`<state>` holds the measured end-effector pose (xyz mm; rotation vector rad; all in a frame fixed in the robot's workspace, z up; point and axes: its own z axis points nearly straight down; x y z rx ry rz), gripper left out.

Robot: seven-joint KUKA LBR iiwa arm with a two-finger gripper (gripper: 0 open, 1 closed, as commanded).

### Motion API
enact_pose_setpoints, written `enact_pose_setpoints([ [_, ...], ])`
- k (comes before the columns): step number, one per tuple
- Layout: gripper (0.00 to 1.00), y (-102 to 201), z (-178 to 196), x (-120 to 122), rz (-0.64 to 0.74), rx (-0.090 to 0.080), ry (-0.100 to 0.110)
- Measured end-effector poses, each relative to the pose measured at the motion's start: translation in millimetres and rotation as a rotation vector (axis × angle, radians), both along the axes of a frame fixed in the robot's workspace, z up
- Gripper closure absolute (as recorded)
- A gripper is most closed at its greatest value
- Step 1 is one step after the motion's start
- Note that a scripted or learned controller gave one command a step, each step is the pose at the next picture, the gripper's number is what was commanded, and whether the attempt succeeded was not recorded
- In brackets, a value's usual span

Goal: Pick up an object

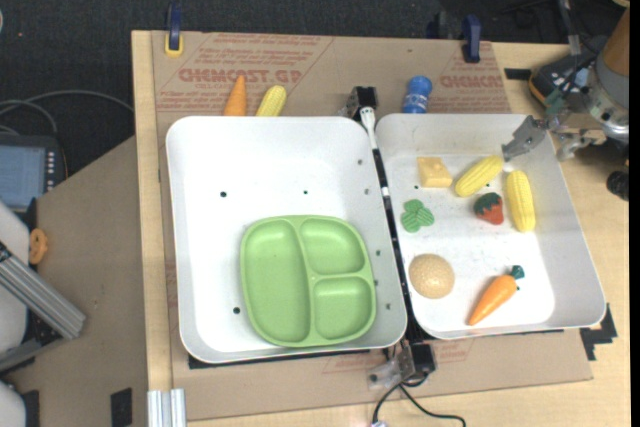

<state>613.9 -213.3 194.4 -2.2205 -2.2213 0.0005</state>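
the green divided tray (306,277) sits in the left bin (200,165). in the right bin (570,255), the tool (522,141), grip unclear, hovers beside two corn cobs (519,200): light, stiff, smooth plastic; best pinched across the middle.

Two shallow white plastic bins (200,215) look smooth and faintly glossy. The pale green divided plastic plate (307,280) is smooth and matt. The brown cardboard sheet (300,65) under them is dull, printed red. The toy orange carrot (493,296) has a plastic sheen.
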Motion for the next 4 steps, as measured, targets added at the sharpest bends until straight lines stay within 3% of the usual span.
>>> enact_pose_setpoints([
  [1,0.00,2.1,-92.6,19.0,0.001,-0.004,-0.014],
  [2,0.00,31.6,-109.6,54.7,0.004,-0.002,-0.006],
  [3,1.00,29.5,-97.8,54.2,0.003,-0.004,-0.008],
  [4,1.00,85.3,-81.7,45.7,0.004,0.002,0.001],
])
